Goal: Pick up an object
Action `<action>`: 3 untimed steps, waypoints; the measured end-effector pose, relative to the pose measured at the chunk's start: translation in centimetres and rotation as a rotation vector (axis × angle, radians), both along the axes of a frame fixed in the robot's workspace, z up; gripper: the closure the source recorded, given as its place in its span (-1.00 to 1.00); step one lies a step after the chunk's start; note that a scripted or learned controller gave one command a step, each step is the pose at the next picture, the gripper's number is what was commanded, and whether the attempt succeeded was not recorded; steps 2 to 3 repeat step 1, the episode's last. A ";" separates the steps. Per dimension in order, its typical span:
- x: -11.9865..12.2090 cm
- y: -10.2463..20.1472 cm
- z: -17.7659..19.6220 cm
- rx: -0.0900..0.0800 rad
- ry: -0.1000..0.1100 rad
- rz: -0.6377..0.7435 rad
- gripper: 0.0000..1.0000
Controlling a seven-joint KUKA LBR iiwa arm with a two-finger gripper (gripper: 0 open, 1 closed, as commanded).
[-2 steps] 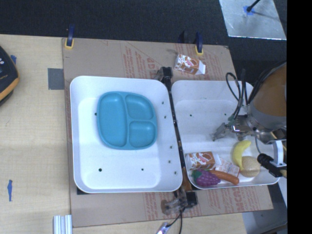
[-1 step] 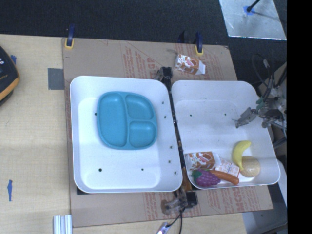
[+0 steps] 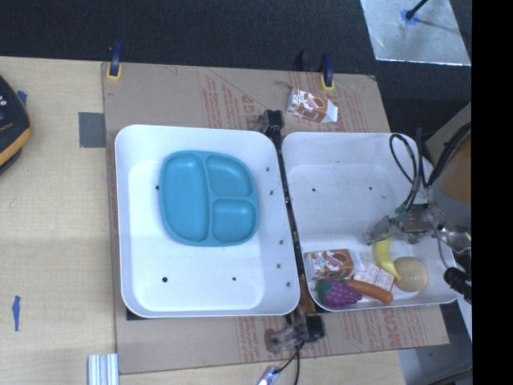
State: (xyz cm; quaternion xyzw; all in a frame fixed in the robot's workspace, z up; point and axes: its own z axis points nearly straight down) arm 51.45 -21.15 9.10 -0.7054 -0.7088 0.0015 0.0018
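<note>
In the right bin (image 3: 337, 167), the objects lie along the front edge: a yellow banana (image 3: 385, 257), a tan round roll (image 3: 411, 273), an orange carrot (image 3: 370, 289), purple grapes (image 3: 339, 293) and a brown-and-white snack packet (image 3: 331, 261). My gripper (image 3: 394, 228) reaches in from the right and sits low in the bin, just above the banana's far end. Nothing can be seen held in it. Black cables loop above the wrist.
The left bin (image 3: 144, 279) holds a blue divided plate (image 3: 210, 197). Another snack packet (image 3: 313, 107) lies on the cardboard behind the bins. A yellow-and-black device (image 3: 10, 127) rests at the bench's far left edge.
</note>
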 end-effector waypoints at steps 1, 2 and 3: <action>0.0 -0.1 1.1 -0.001 0.000 0.001 1.00; 0.0 -0.1 1.1 -0.001 0.000 0.001 1.00; 0.0 -0.1 1.1 -0.001 0.000 0.001 1.00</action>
